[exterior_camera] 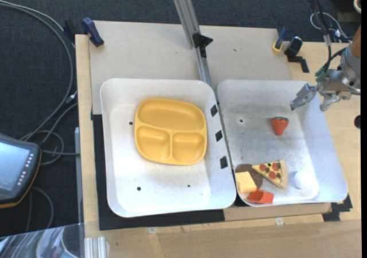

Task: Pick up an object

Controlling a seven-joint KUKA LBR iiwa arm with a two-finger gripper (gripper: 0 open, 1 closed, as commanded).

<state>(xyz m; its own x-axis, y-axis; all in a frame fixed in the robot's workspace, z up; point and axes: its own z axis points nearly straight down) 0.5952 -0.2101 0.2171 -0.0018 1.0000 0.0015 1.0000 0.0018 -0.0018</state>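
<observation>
The gripper hangs over the right bin's far right corner, its two fingers spread apart with nothing between them. A toy strawberry lies just beside it, mid-bin, while a pizza slice, cheese block and white ball cluster near the front edge. A yellow divided plate sits in the left bin.

Red strawberry toy, right bin's middle; pizza slice — near front edge
</observation>
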